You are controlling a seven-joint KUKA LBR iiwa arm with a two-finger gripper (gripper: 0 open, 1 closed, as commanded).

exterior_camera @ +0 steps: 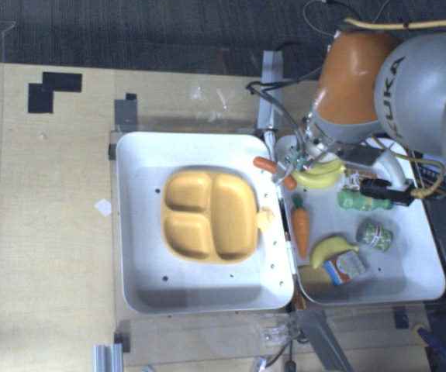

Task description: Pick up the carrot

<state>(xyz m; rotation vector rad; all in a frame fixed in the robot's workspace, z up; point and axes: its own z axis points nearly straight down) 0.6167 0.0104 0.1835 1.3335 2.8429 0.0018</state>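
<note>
Lying lengthwise just below the end effector [294,163], the carrot [301,229] points its green top toward it; finger spacing indiscernible.

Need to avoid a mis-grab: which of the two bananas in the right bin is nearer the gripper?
The upper banana, lying right beside the gripper at the bin's top left. The other banana lies lower, past the carrot.

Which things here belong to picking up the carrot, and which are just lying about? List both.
For the job: carrot; gripper.

Lying about: yellow divided plate; hot dog; two bananas; green bottle; green can; small carton.
</note>
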